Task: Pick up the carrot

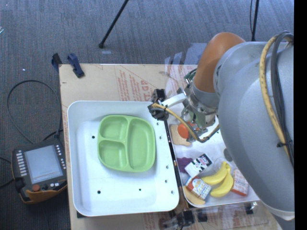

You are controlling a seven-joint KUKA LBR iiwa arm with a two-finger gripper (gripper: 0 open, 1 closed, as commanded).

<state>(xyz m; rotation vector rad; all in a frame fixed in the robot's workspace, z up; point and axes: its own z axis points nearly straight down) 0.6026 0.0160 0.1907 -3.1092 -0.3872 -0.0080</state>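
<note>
Carrot (183, 129): smooth, rounded orange shape beneath metal tool (194, 123).

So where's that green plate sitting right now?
The green plate lies in the left white bin, toward its upper middle, just left of the gripper working over the neighbouring bin.

The single camera sat fixed above the tabletop (110, 83), looking down at a slant, fairly close; the arm (254, 109) seemingly hid the right bin's (216, 201) far edge.
</note>
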